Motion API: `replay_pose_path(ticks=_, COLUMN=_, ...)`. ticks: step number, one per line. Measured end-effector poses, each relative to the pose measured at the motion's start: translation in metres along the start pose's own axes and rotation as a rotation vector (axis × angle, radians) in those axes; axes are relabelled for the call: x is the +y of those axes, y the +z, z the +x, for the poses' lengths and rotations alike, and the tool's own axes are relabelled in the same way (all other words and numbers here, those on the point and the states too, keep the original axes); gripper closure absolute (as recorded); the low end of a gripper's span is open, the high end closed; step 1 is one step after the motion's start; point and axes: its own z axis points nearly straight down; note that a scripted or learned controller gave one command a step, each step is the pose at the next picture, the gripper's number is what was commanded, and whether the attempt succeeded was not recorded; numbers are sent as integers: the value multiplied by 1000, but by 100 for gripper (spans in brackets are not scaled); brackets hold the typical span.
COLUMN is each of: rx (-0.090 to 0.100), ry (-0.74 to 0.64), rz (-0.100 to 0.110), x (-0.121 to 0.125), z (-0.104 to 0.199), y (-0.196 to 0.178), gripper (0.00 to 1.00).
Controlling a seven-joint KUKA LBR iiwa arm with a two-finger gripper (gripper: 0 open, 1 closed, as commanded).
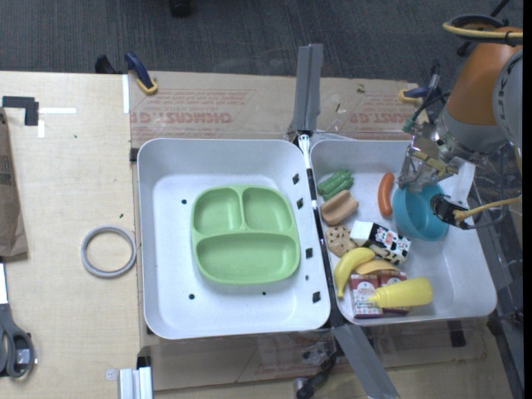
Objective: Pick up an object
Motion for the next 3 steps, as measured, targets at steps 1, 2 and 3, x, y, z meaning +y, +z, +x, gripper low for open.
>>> replay_pose_path(ticks=1, rx=14, ry=80, rz=-10, x=54, z=-12, y=55, gripper=100)
replay_pose_path(ticks=2, rx=7, ry=128, rz=3, x=54, z=-13, y=20, gripper=100)
replay_pose_path(ticks=3, rx=0, ry=132, rz=0, x=55, z=-18, y=20, gripper=0)
